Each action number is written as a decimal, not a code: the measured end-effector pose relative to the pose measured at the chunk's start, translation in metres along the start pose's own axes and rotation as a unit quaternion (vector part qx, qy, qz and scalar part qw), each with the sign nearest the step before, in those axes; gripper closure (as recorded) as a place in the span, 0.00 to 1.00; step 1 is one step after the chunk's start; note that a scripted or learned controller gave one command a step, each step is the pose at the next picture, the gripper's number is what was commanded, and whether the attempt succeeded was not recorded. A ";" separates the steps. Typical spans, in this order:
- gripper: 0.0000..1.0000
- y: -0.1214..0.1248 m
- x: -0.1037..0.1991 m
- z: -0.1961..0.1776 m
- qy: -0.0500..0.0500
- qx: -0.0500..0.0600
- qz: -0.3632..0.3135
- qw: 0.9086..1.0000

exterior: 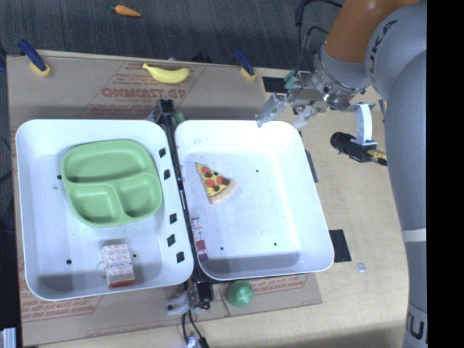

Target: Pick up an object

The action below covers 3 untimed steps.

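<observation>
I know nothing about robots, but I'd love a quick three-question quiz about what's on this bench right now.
1. True or false: the toy pizza slice lies in the right white bin.
2. Which item shares the left white bin with the green divided plastic tray? A) yellow toy banana B) small red-and-white packet C) green ball
3. Fill in: the end effector hovers near the right bin's far ____ corner.

Key
1. True.
2. B: the small red-and-white packet lies near the front wall. The yellow toy banana and green ball lie outside on the cardboard.
3. Right.
</observation>
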State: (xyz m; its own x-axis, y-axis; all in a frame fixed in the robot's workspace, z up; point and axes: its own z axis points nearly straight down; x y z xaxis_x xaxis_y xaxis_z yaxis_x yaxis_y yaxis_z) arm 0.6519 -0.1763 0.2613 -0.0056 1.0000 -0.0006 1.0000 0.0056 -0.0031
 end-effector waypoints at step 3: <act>0.00 -0.122 -0.034 0.170 0.001 0.001 0.000 1.000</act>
State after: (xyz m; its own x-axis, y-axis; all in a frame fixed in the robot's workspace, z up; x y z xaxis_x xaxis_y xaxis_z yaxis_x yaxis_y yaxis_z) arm 0.5297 -0.2111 0.0915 -0.0061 1.0000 0.0009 1.0000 0.0061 -0.0043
